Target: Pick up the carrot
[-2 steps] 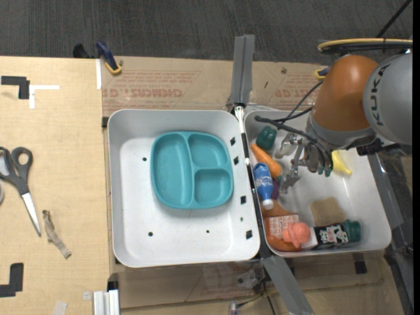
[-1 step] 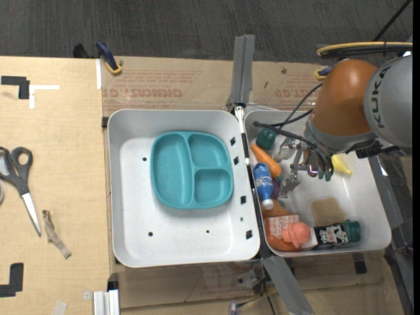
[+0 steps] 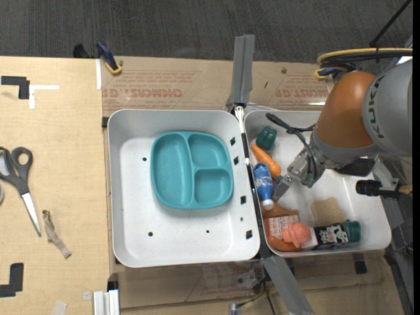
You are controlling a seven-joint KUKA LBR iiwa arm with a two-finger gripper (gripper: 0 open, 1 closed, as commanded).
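Hand (image 3: 283, 188) low beside blue bottle (image 3: 264, 182), just short of carrot (image 3: 265, 158); grip state unreadable. Risk: snagging bottle instead, being closer.

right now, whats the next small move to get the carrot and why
Probably shift the end effector up and toward the left wall of the right bin, then lower it. It hangs beside the blue bottle, while the carrot lies apart from it, just above that bottle near the bin's left wall. The bottle's top end seems to touch the carrot, so a descent from the carrot's upper side looks safer.
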